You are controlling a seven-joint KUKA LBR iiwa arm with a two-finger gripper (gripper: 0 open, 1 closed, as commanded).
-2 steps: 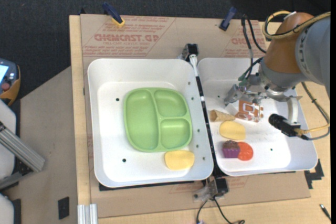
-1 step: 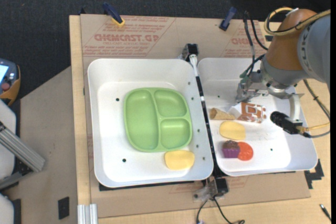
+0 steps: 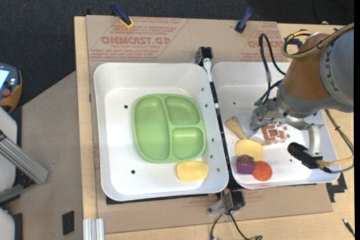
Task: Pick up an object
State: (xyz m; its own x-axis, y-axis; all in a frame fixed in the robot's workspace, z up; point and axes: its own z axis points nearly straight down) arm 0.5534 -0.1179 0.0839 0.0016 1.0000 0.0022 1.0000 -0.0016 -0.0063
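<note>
1. Cardboard sheeting covers the bench (image 3: pixel 169 31), which carries two white bins side by side.
2. The gripper (image 3: pixel 263 120) sits low near the middle of the right bin (image 3: pixel 236 73), just beside an orange-and-white patterned piece (image 3: pixel 275 133), the likeliest target. Whether it is spread or closed cannot be told.
3. Nothing is visibly held, so the pick looks not yet done; grasp and lift remain.
4. Toward that bin's front edge a tan wedge (image 3: pixel 236 127), yellow lump (image 3: pixel 248 148), purple piece (image 3: pixel 245 164) and red ball (image 3: pixel 262 171) crowd together and could hinder a clean grasp.
5. The left bin (image 3: pixel 107 121) holds a green divided plate (image 3: pixel 169 126) and a yellow piece (image 3: pixel 192 171) at its front edge.
</note>
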